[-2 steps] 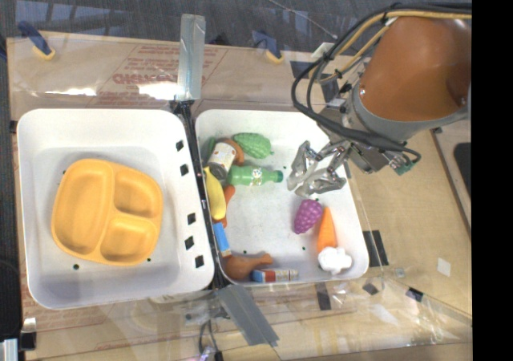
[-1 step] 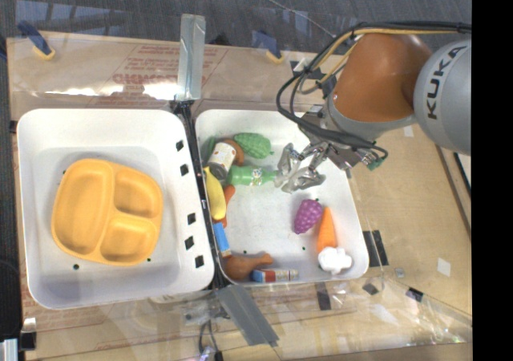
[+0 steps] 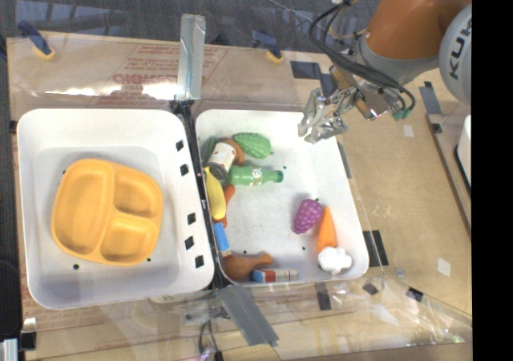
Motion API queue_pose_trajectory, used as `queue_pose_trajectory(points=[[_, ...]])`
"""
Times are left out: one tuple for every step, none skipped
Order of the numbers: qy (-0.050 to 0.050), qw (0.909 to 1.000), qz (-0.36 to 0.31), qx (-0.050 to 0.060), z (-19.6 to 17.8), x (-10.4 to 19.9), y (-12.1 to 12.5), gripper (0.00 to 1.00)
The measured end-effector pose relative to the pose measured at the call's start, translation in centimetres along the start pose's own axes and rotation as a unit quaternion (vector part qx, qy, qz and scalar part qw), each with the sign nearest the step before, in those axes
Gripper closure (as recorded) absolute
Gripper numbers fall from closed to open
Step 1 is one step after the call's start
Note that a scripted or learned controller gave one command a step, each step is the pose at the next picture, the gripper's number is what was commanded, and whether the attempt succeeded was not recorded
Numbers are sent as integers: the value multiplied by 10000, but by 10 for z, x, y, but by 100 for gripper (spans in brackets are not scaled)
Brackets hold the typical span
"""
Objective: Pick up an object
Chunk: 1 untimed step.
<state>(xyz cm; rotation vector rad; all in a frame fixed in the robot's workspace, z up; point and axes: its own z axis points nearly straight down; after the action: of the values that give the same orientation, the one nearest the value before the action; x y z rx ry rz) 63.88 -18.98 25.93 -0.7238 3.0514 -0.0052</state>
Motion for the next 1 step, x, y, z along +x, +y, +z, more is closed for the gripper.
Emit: queue_pose_trajectory(points=[[9,10000,0,-9,1,0,0,0]])
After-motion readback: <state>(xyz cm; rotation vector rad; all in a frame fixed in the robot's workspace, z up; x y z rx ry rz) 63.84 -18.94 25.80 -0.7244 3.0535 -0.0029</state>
